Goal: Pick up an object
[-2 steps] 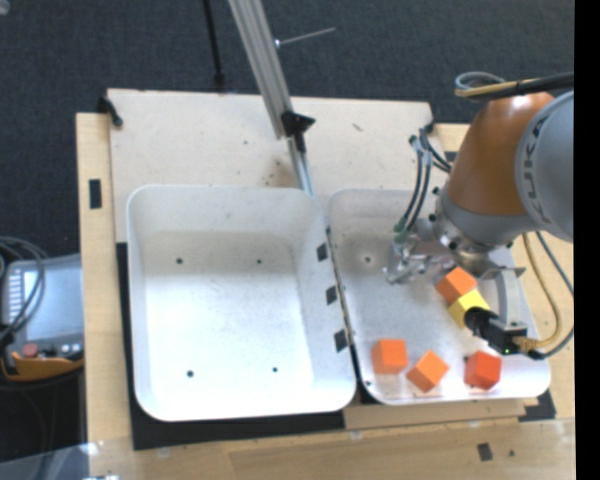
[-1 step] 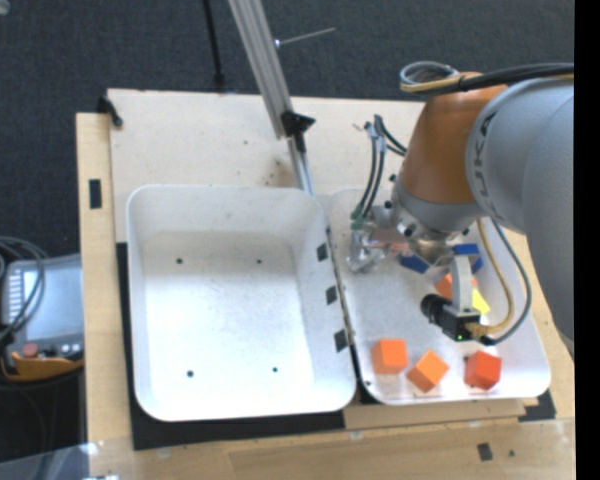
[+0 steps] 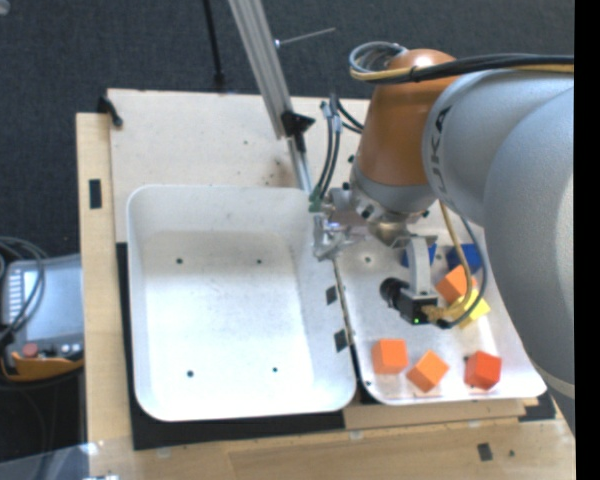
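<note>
1. My pincer (image 3: 378, 230) hangs over the 11 o'clock part of the right bin (image 3: 365, 290), directly under the orange band of my arm (image 3: 500, 168). My wrist covers it, so I cannot tell whether it is open or closed, or whether it holds anything.
2. At 4 o'clock from the pincer, near it, an orange block (image 3: 452, 283) lies in the right bin. A blue piece (image 3: 420, 258) sits just beside that block, at its 10 o'clock, and is partly hidden.
3. Three objects lie in a row along the right bin's 6 o'clock edge, well apart from the pincer:
   - the first cube (image 3: 390, 355), orange, at 6 o'clock from the pincer;
   - the second cube (image 3: 429, 371), orange and turned cornerwise, just beside the first;
   - the third cube (image 3: 483, 370), red-orange, at 5 o'clock.
4. The left bin (image 3: 220, 298) lies at 9 o'clock, side by side with the right bin.
5. Both bins rest on the bench (image 3: 95, 268). A metal rail (image 3: 260, 48) slants away at 11 o'clock.
</note>
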Motion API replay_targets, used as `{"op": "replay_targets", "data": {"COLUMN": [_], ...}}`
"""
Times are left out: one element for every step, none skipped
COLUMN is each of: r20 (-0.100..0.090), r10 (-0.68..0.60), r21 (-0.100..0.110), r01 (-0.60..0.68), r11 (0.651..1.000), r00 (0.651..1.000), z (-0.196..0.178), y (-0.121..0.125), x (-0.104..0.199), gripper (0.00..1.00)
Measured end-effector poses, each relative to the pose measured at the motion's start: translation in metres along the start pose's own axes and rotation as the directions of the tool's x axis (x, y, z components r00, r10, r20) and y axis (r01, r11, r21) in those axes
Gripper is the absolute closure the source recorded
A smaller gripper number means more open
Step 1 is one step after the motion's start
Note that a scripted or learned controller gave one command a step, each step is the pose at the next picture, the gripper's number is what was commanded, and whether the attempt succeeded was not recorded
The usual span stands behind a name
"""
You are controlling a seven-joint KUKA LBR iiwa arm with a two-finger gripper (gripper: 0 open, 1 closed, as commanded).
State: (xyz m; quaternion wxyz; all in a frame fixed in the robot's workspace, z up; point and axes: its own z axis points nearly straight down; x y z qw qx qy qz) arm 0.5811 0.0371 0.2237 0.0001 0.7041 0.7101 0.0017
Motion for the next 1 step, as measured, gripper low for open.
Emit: {"op": "replay_targets", "data": {"r20": [0.0], "r10": [0.0], "r21": [0.0], "r01": [0.0], "r11": [1.0], "r00": [1.0], "z": [-0.0139], "y": [0.0144], "x": [0.0553], "gripper": [1.0]}}
